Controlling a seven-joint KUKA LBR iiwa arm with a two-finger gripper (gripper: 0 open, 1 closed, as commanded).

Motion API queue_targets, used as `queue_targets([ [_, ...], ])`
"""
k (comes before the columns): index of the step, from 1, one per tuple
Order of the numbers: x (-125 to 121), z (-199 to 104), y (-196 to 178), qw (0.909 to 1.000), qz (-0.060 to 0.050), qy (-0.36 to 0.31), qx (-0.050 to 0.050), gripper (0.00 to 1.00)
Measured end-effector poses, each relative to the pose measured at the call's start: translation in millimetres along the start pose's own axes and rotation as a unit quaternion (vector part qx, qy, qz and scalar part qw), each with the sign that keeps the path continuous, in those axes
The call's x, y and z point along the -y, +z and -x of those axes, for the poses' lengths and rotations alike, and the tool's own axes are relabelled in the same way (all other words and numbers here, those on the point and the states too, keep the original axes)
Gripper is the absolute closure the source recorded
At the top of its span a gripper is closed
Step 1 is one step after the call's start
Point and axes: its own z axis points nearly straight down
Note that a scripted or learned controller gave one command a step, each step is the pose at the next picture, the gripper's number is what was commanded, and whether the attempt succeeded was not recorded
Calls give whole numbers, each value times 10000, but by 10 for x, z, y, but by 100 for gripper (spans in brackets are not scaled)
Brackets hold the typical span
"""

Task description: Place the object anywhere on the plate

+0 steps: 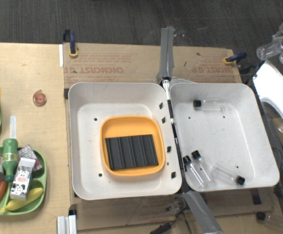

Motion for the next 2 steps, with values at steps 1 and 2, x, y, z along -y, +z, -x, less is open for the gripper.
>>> queue_targets([
  [1, 2, -1, -1, 10000, 0, -1, 1, 0],
  [2, -3, -3, 572, 9883, 12, -1524, -6, 0],
])
